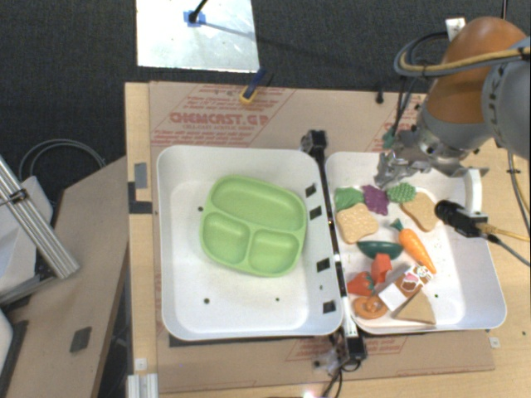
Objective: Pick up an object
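- The bench (207, 110) is topped with a sheet of brown cardboard printed in red lettering, and both bins sit on it side by side, touching along a black divider strip (325, 230).
- The left bin (178, 305) holds a green compartment tray (253, 225), lying flat with three sections.
- The right bin (485, 293) holds a scatter of toy foods: a purple grape bunch (375, 198), a green leafy piece (348, 196), a textured green piece (403, 192), two bread slices (357, 221) and (421, 211), an orange carrot (416, 249), a dark green vegetable (380, 246), red pieces (373, 274), and a tan wedge (418, 309) at the near edge.
- The gripper (388, 171) hangs over the far part of the right bin, just above the grape bunch and the textured green piece; whether its fingers are spread or closed I cannot tell, and nothing is visibly between them.
- The arm (473, 81) comes in from the right, an orange band over its grey wrist, cables looping beside it.
- Behind the bench lies dark carpet with a shiny metal plate (195, 23) on it, carrying a small blue marker.
- At the left stand a tan side table (66, 255), metal rails (29, 222) and dark cables (58, 152).
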Available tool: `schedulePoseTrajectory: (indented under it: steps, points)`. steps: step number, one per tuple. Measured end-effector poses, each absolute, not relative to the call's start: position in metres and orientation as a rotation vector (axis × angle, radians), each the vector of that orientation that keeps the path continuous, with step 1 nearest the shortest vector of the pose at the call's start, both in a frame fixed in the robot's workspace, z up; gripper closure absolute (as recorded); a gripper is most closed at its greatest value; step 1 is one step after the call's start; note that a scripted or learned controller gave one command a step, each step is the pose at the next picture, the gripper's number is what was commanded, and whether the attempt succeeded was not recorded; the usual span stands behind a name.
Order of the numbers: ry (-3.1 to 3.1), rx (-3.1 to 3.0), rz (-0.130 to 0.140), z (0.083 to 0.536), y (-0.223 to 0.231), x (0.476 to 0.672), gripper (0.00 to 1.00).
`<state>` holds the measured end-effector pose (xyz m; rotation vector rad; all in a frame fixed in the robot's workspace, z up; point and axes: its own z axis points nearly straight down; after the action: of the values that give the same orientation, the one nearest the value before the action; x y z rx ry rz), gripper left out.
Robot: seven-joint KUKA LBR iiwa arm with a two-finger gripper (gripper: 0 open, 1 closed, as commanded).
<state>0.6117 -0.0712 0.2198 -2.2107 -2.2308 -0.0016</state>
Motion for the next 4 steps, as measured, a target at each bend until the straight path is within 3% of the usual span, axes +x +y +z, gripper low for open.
schedulePoseTrajectory:
  steps: [1, 4]
  points:
    - [-2.232, -2.211, -0.002, 0.215, -0.024, 0.622, 1.00]
    - [-2.227, -2.217, -0.001, 0.214, -0.011, 0.630, 1.00]
